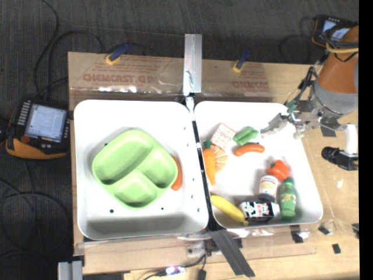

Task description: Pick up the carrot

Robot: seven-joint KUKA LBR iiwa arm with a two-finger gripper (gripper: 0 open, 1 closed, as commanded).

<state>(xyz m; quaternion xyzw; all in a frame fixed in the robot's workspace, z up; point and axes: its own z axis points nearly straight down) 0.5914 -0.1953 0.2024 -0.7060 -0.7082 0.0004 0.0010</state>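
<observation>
Where cables cross dark carpet [116, 16], two bins [140, 111] sit on a bench [280, 77].

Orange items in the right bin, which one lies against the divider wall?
The carrot, green-topped, along the bin's left wall; the sausage lies mid-bin.

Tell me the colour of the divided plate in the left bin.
The divided plate is light green, seen plainly in the camera view from above.
</observation>
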